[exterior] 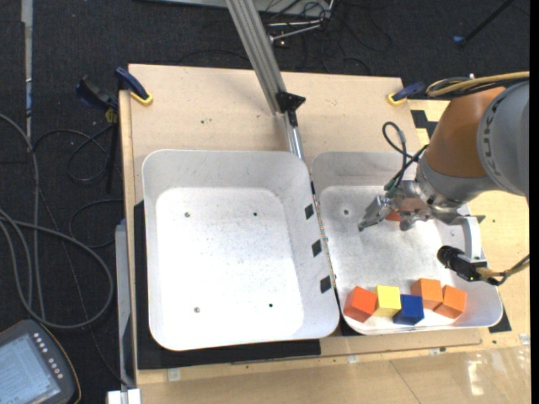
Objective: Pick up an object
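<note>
Stock for picking: five small blocks clustered along the near edge of the right bin — an orange block, a yellow block, a blue block, and two further orange blocks at the row's right end, all touching or just beside one another. They look rigid, light and flat-faced, likely best taken across two opposite sides; the leftmost orange block has the freest flank. The gripper hangs above the bin's middle, well apart from the blocks, nothing seen between its fingers, and whether they are apart or together cannot be told.
</note>
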Motion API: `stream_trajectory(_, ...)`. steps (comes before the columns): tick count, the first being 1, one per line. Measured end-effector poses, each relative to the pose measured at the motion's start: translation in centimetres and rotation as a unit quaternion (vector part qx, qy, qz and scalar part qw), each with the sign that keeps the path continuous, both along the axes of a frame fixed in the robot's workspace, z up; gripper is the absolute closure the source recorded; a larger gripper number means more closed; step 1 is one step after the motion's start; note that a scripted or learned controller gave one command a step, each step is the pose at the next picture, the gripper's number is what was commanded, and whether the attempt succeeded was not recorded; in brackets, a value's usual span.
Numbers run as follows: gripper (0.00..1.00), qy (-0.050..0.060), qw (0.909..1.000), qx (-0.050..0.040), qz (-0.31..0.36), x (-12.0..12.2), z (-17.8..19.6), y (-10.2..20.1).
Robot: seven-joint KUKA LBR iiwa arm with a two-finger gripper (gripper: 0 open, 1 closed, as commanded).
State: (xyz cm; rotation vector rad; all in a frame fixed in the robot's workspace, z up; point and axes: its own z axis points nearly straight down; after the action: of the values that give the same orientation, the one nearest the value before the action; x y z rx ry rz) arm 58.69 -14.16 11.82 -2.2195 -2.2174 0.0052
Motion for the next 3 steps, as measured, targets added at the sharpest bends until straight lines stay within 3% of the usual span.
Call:
stream_trajectory(1, 1.00, -0.004, 1.0000, -0.0007, 0.000, 0.2, 1.3, -0.1)
stream_trajectory(3, 1.00, -0.006, 1.0000, -0.0013, 0.002, 0.5, 11.9, 0.5)
